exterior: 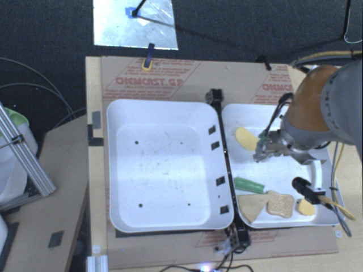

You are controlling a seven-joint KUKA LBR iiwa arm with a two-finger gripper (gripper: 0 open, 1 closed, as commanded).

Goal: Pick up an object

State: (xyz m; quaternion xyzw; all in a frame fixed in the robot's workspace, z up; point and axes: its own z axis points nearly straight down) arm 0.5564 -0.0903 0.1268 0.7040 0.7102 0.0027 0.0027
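You are looking down from one camera that sits high above the bench [187,72]. It does not look straight down; it leans a bit, so the far edge of the bench is at the top and the near edge is at the bottom. It is far enough away for you to see both white bins whole, the left bin [122,169] and the right bin [249,113], side by side in the middle. You can see dark floor [45,21] past the bench too. The grey and orange arm [320,106] comes in from the right side.
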